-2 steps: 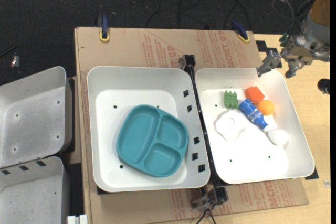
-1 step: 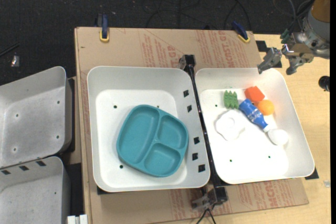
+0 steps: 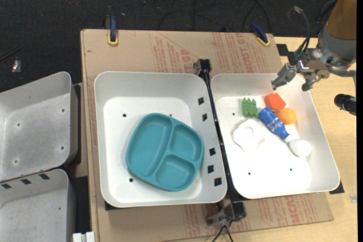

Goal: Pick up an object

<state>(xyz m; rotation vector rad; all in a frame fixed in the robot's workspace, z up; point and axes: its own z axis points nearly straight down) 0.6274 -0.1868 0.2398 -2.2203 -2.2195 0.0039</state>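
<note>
Objects: orange block (image 3: 275,101), orange ball (image 3: 287,115), blue bottle (image 3: 274,123), green piece (image 3: 248,106), white egg (image 3: 300,148), clustered in right bin (image 3: 317,178).
Gripper (image 3: 295,79): fingers spread, nothing between them, at 1 o'clock of block, above bin's far rim.
Left bin (image 3: 113,99): teal tray (image 3: 165,151).

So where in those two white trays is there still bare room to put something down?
Right bin: the near floor, below the white bottle and white piece, is bare. Its far half is crowded with the green block, orange block and blue bottle. The teal plate fills the left bin.
</note>
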